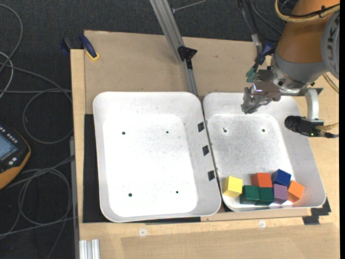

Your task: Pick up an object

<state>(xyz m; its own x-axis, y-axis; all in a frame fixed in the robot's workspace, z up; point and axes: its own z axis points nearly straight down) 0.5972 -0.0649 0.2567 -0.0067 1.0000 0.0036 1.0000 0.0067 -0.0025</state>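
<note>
Several small coloured blocks lie bunched along the near edge of the right bin (302, 150): a yellow block (233, 185), a green block (257, 194), a red-orange block (263, 179), a blue block (281, 176), a purple block (280, 191) and an orange block (296, 189). My gripper (251, 105) hangs over the far end of that bin, well back from the blocks. Nothing shows between its fingers, which look close together.
The left bin (108, 112) lies beside the right one, with black clips (205, 150) along their shared wall. A slanted metal pole (172, 31) rises behind the bins. Cables and a handheld device (11, 155) lie on the floor to the left.
</note>
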